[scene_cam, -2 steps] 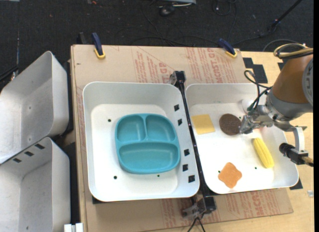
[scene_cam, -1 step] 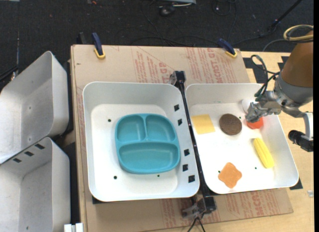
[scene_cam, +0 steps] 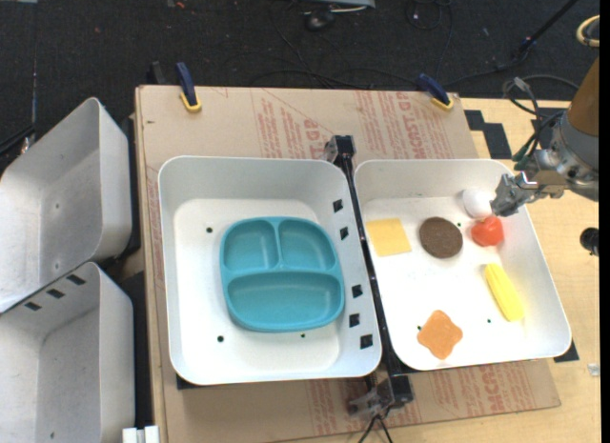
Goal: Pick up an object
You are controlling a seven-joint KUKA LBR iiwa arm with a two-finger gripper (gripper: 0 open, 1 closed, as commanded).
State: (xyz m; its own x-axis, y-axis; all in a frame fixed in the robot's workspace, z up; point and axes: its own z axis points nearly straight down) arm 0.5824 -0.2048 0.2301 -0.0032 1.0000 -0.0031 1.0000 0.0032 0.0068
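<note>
approach step: gripper (scene_cam: 502, 199) hangs low in the right bin (scene_cam: 551, 279), can't tell its state, white ball (scene_cam: 474, 202) just left of it, red object (scene_cam: 488, 231) just below, next needs centring on one and descending.

Robot arm (scene_cam: 583, 131): grey cylindrical body with an orange band above the wrist, a paler grey metal wrist section behind the jaws, dark cables looped alongside it, and a small grey-and-black gripper (scene_cam: 505, 196) head at the tip.
</note>
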